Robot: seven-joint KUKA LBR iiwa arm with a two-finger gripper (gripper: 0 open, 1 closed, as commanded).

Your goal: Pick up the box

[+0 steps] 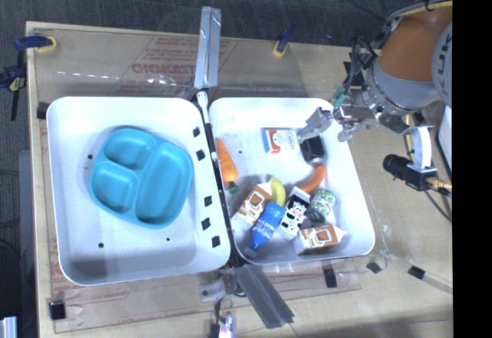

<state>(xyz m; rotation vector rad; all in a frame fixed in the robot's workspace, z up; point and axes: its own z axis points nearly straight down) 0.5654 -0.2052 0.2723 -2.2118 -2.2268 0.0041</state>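
Observation:
A small white box with a red patch lies flat in the upper part of the right bin. My gripper hangs just to the right of it, low over the bin, apart from the box. Its fingers stand open with nothing between them. Further boxes lie at the bin's near side: a brown and white carton, a cow-patterned box and another brown carton.
In the right bin there are also a carrot, an orange sausage shape, a banana, a blue bottle and a green can. The left bin holds a blue divided plate.

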